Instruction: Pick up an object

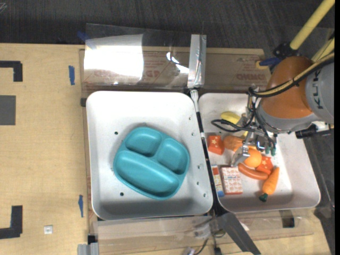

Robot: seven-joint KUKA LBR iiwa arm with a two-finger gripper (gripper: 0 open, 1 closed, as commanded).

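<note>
Left bin [101, 116]: one item, a teal divided plate [151, 161] with three compartments, lying flat near the bin's centre.

Right bin [303, 187]: a cluster of small toy foods, six counted. From the left: one red carton [215, 144] near the dividing wall; one pink-and-white box [231, 180] below it, with a narrow flat packet [216, 178] against its left side; one yellow piece [230, 118] toward the bin's far side; one round orange item [254, 160] resting on a red-orange sausage-shaped piece [255, 172]; one carrot [270, 182], green tip pointing to the near wall. An orange-tinted shape beside the red carton is too unclear to identify.

Arm: enters from the right, orange band uppermost, wrist bent down over the right bin. The gripper [248, 149] sits low among the cluster, just above the round orange item. Whether it is spread or closed cannot be determined; cables and metalwork obscure the tip.
</note>
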